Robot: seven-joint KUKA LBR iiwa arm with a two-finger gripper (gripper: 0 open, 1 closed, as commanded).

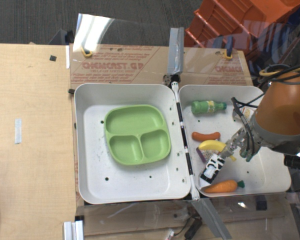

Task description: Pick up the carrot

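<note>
The carrot (221,186) lies flat on its side at the near edge of the right bin (270,181), right up against the front wall, with its green top pointing right. It is not picked up yet. The gripper (233,147) hangs over the middle of that same bin, above and a little to the right of the carrot, and well apart from it. I cannot tell how the claw is set, because it is small and mixed up with wires and metal bits. Nothing I can see sits in it. Between the gripper and the carrot lies a black and white packet (212,168), tilted, with a banana (212,145) just above it. These two are close to the gripper, so it may bump them or grab one by mistake. A sausage (206,135) and a green bottle (208,106) lie farther back, out of the way. The left bin (90,179) has a green plate (137,134) with three parts in it, and that plate has no job here. I think the arm needs to come nearer to the front wall and then go down over the carrot. The wall is so close that the claw may hit it, so it should close across the carrot's thin sides.
</note>
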